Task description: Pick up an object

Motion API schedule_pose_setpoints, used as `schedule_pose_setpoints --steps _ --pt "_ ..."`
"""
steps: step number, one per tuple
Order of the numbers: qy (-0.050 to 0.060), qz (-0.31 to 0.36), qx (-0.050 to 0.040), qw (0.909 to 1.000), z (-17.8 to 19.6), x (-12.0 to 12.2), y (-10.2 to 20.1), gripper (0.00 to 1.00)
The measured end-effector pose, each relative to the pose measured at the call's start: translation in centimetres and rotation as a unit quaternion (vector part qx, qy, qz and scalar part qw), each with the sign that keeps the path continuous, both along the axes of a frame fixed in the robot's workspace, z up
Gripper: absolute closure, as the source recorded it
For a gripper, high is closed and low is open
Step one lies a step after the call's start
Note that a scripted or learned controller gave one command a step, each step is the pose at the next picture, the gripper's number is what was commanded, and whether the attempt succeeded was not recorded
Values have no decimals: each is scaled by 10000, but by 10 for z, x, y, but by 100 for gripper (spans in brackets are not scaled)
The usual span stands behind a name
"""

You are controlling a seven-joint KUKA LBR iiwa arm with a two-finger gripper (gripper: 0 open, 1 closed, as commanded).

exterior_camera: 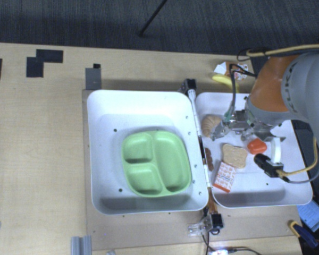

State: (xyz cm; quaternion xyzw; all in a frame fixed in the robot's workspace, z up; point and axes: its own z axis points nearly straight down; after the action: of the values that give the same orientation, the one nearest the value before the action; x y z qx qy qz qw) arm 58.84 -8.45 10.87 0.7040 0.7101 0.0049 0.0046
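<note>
Pale wood bench carries two white bins; in the right bin (292, 195), a bread slice (234, 155) lies flat, near-square, no clear long axis. Just above it hangs the gripper (231, 127); whether it is spread or closed I cannot tell. Best descend straight, avoiding the orange piece (257, 145) right of the bread slice and the snack packet (224, 176) below.

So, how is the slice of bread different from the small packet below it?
The slice of bread is tan, with a rounded top; the small packet is white and red, a narrow rectangle. The bread lies roughly square to the view, while the packet is tilted. Both lie flat in the right bin, touching or nearly so.
</note>
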Motion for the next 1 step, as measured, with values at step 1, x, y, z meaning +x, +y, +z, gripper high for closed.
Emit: schedule_pose_setpoints --steps 1 --pt "-5 -29 -23 10000 -20 -58 -3 0"
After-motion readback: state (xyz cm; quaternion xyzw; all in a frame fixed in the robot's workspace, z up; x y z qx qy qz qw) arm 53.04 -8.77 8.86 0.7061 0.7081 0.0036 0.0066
